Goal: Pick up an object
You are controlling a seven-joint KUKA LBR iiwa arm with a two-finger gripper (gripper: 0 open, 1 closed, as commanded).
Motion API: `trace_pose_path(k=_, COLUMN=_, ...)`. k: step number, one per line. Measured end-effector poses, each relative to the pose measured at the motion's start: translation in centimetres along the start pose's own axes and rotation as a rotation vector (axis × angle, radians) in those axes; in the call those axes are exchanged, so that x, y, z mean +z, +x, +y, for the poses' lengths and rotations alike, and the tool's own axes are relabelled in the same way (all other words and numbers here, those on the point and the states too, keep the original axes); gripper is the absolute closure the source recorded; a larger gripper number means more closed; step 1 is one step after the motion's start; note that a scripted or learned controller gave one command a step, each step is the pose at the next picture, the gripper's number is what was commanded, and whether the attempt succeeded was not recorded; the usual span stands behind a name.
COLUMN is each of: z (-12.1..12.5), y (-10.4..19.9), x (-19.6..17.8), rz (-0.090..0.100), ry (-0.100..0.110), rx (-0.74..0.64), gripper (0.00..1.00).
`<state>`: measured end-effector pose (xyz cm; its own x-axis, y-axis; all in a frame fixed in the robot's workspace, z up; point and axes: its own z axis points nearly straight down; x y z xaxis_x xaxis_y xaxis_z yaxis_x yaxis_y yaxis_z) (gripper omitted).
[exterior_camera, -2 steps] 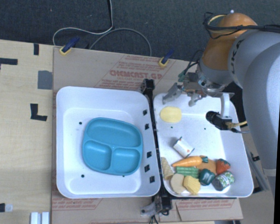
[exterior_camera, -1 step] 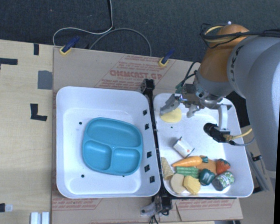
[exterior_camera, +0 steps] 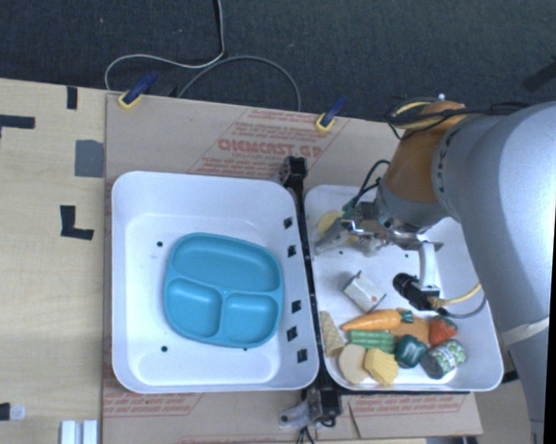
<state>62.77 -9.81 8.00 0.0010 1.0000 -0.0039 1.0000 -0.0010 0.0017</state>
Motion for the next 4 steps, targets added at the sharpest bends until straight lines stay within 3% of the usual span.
trace_pose_path(k=1, z=-4.0, y=0.4, x=-0.7, rz=0.001, ry=-0.005, rx=-0.002, gripper=0.00)
trace_pose_path(k=2, z=-12.0, y=-7.3, x=-3.5, rz=0.001, ry=0.006, rx=0.009, gripper=0.00)
trace_pose_path(k=3, z=-7.3, y=-4.2, x=-0.5, rz=0.002, ry=0.001, rx=-0.004, gripper=0.00)
trace_pose_path(k=4, z=-7.2, y=-4.4, x=-1.7, rz=-0.001, ry=-0.006, rx=-0.001, gripper=1.00)
